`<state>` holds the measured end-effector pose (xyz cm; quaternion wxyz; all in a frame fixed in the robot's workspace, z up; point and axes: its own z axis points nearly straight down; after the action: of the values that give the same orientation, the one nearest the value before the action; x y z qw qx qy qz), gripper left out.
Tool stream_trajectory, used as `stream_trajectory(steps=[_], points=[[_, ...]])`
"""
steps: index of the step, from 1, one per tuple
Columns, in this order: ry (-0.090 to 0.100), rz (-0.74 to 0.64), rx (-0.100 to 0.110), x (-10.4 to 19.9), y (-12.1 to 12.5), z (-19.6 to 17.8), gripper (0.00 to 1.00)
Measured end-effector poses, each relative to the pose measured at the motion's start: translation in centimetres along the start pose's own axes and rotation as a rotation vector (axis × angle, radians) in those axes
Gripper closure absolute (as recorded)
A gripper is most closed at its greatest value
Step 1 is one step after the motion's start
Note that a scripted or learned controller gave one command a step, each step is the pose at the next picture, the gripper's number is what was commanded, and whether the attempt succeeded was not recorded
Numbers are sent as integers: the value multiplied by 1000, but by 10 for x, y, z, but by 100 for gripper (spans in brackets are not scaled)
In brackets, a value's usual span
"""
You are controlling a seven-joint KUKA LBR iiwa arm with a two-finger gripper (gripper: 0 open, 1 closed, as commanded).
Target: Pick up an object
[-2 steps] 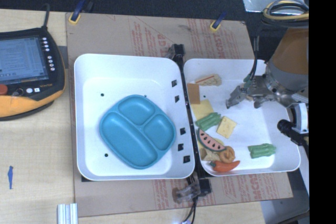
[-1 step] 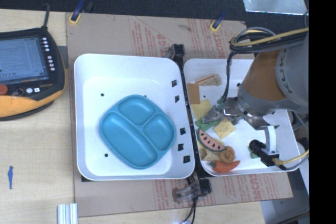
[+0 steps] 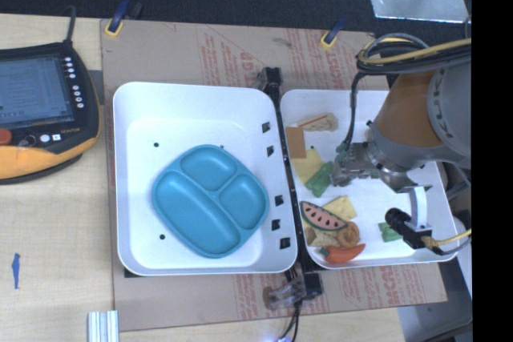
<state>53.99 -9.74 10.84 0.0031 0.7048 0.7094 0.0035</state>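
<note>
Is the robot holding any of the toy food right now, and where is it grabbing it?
It cannot be told. The end effector hangs low over the right bin, next to the green piece, but no food shows clearly in its grip.

Two white bins sit side by side at mid-frame: the left bin (image 3: 128, 172) holds a blue divided plate (image 3: 210, 199), and the right bin (image 3: 377, 256) holds toy food along its left side, including a watermelon slice (image 3: 320, 215) and a green piece (image 3: 318, 179). The arm (image 3: 417, 112) enters from the right, and its gripper (image 3: 350, 166) is low over the right bin, just beside the green piece. A tablet-like controller (image 3: 40, 112) lies at the left edge of the frame.
</note>
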Motion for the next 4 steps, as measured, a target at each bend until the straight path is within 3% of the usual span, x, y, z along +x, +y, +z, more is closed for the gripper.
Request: stream_trajectory(steps=[1, 2, 3, 4], points=[[0, 0, 2, 0, 0, 1, 0], [0, 6, 12, -1, -66, 16, 0], [-1, 2, 7, -1, -13, 16, 0], [1, 4, 17, -5, -55, 16, 0]])
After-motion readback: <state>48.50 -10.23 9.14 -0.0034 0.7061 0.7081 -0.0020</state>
